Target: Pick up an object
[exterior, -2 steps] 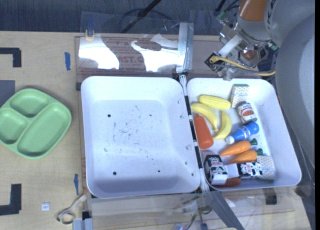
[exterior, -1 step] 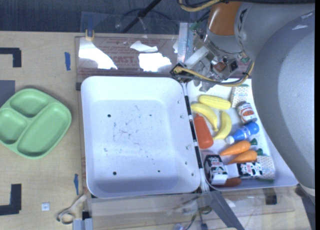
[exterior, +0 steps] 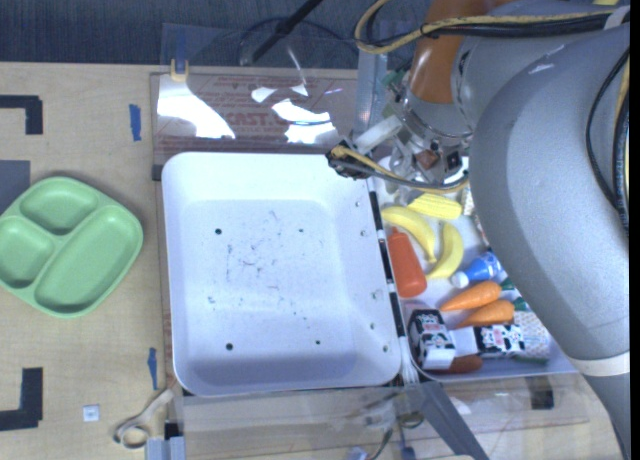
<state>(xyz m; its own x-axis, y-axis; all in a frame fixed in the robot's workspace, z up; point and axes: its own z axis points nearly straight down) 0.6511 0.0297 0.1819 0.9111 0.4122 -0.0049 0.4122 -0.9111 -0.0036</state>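
The right bin (exterior: 480, 368) holds several toy items. Among them are yellow bananas (exterior: 432, 230), a red-orange cylinder (exterior: 406, 261), two carrots (exterior: 472, 296) and a blue-capped bottle (exterior: 482, 269). Two black-and-white cartons (exterior: 431, 338) lie near its front. My gripper (exterior: 424, 160) hangs over the back of this bin, just above the bananas, below the orange band (exterior: 455, 23). The big grey arm hides the right part of the bin.
The left white bin (exterior: 190, 348) lies next to the right one. A green divided plate (exterior: 65, 243) rests on the bench at far left. Scissors (exterior: 135, 428) lie by the bench's front edge. A yellow-black cable (exterior: 352, 160) crosses the wall between the bins.
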